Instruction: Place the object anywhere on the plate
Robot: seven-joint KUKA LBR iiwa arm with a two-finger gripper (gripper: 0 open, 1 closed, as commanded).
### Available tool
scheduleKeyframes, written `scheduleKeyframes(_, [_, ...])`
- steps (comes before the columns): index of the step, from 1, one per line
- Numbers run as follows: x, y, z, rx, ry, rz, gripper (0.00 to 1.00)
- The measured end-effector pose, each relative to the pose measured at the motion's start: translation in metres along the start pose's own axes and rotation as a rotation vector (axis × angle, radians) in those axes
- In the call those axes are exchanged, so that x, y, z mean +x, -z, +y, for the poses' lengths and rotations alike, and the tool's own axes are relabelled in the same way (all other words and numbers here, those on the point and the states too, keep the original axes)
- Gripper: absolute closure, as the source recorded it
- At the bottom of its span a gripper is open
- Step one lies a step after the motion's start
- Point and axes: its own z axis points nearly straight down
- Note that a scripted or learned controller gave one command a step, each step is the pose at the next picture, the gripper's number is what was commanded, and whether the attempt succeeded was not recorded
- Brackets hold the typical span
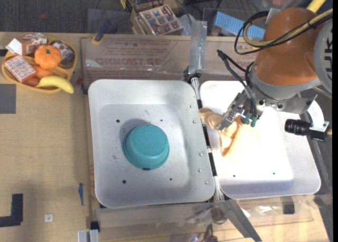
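A teal round plate (pixel 146 146) lies in the middle of the left white bin (pixel 105 103). A soft tan and orange object (pixel 228 139) rests in the right bin (pixel 274 167), close to its left wall, and looks blurred. My gripper (pixel 241 119) hangs right over the object's upper end, at the tip of the grey arm with its orange band (pixel 288 29). The arm hides whether the object sits in the gripper's grasp. The gripper is well to the right of the plate, across the divider between the bins.
A yellow dish of toy fruit and boxes (pixel 39 64) sits on the bench at the far left. A clear panel (pixel 132 56) stands behind the left bin. Cables (pixel 248 29) loop off the arm. Boxes (pixel 156 3) clutter the floor behind.
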Motion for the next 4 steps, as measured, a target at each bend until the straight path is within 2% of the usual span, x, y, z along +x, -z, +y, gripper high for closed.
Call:
scheduleKeyframes(1, [0.036, 0.005, 0.027, -0.001, 0.395, -0.001, 1.0])
scheduleKeyframes(2, [0.07, -0.011, 0.064, -0.001, 0.612, 0.0, 1.0])
scheduleKeyframes(3, [0.105, -0.01, 0.107, -0.003, 0.617, -0.004, 1.0])
scheduleKeyframes(4, [0.15, -0.016, 0.133, -0.001, 0.616, 0.0, 1.0])
